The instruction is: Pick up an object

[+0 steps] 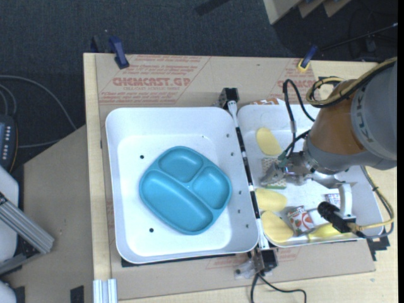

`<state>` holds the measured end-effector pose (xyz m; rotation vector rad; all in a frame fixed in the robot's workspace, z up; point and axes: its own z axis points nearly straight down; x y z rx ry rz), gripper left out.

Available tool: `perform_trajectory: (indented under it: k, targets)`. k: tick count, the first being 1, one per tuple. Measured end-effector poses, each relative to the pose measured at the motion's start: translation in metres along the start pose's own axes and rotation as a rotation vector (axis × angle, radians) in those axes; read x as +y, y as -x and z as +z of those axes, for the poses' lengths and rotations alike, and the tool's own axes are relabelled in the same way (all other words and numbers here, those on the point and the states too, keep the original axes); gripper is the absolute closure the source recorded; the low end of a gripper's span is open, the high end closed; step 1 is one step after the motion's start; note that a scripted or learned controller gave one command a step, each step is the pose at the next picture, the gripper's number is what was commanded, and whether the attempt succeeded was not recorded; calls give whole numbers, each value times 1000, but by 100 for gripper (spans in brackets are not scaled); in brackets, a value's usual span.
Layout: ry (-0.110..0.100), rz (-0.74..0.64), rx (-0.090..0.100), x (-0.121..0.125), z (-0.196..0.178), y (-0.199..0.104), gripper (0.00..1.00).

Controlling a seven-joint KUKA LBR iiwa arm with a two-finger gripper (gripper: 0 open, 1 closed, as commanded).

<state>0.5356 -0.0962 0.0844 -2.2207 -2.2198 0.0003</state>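
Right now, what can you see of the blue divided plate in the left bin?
The blue divided plate is a rounded-square tray of what looks like smooth plastic, light blue, with three compartments: one long one and two smaller ones, split by raised ridges. It lies flat, open side up, turned at an angle near the middle of the left bin. It rests on the bin's white floor, apart from the walls. Nothing lies in it or on it.

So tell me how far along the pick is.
Done: the arm has reached into the right bin, with the gripper low beside a small clear packet. In hand: nothing visibly lifted; whether the packet is gripped cannot be told. Left: secure an object and raise it. The yellow pieces and the red-and-white packet lie in that bin, and the blue tray sits in the left bin.
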Motion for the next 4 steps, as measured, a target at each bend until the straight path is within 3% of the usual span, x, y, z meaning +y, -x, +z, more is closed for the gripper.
perform_trajectory:
  k: [1, 2, 3, 4]
  targets:
    - [-1, 0, 0, -16, 0, -4, 0]
    - [2, -1, -2, 22, 0, -2, 0]
    - [3, -1, -2, 22, -10, -2, 100]
    - [0, -1, 0, 38, -100, -77, 100]
